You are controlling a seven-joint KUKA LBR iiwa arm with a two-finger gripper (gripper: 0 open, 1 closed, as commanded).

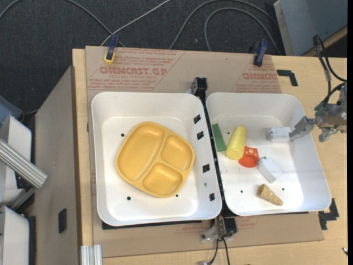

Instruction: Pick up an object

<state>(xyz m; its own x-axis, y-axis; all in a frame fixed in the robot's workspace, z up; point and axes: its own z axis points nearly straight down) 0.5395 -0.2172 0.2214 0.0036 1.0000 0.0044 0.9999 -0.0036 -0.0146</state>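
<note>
Yellow plastic dominates both bins. Left white bin [105,148]: one yellow three-compartment plastic plate [155,159], lying flat, tilted in plan, well apart from the bin walls. Right white bin [309,170]: five small pieces. Green flat plastic strip [219,137] along the left wall; yellow rounded plastic cylinder [236,142] just beside it, lying on its side; small red-orange plastic piece [249,157] touching the cylinder's lower end; pale grey block [267,169] near the red piece, toward the bin's middle; tan wedge-shaped piece [269,195] near the front edge, well apart from the others.

Pincer [278,133] reaches in from the right rim, low over the right bin's upper half, a grey tip pointing left. Whether it is open or closed I cannot tell at this slant; nothing is visibly between its tips. It sits clear of every object, the yellow cylinder being the nearest.

Handling judgement: all pieces look like light, rigid toy plastic, not fragile. Cylinder is smooth and round, likely to roll or squirt out; take it across its short axis at mid-length, away from the green strip and red piece crowding it. Tan wedge is isolated, so the easiest approach, gripping its flat sides. Grey block offers parallel faces, good hold. Plate is wide and shallow; only its rim offers purchase, a poor choice. Cardboard-covered table [165,65] under the bins plays no part.
</note>
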